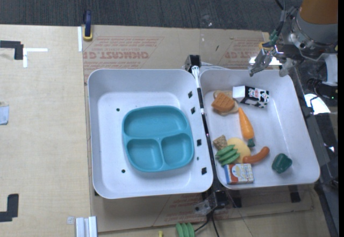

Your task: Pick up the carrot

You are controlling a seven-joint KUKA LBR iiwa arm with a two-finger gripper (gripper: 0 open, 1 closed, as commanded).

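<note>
In the right bin [299, 123], the carrot [246, 124] is hemmed at its upper end by a bread piece [224, 104] and a cow-print carton [252, 95], and at its lower end by a yellow item [240, 147] and a sausage [256, 156]. Open white floor is left along its right side, up to the far wall.

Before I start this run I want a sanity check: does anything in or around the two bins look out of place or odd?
One thing: a green item lies outside the bins on the bench's front edge, below the seam. Inside the right bin, the carrot lies unobstructed among the other toy foods; the blue divided plate sits flat in the left bin.
</note>
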